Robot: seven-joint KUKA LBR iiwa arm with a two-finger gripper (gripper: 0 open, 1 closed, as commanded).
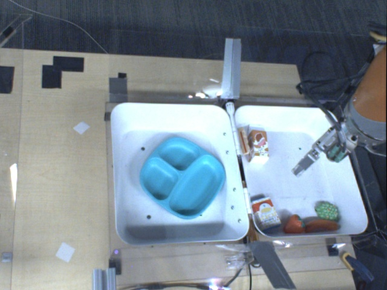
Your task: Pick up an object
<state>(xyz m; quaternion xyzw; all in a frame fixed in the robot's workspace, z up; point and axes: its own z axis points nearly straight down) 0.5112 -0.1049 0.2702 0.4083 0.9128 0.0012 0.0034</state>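
Gripper (302, 165) hangs over right bin (290, 116), mid-right; can't tell if open or shut, nothing seen in it. Small carton (258, 145) w/ snack bar (243, 141) at bin's left wall; 2nd carton (266, 213), tomato (294, 223), carrot (321, 225), green veg (326, 210) along near edge. Left bin (130, 125): blue divided plate (182, 177). Desk (54, 162) beneath.

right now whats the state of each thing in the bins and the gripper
blue tray: flat in left bin, compartments bare
upper carton: lying by right bin's left wall
lower carton: lying at the front wall
carrot: lying down
green piece: beside carrot
gripper: above right bin, holding nothing
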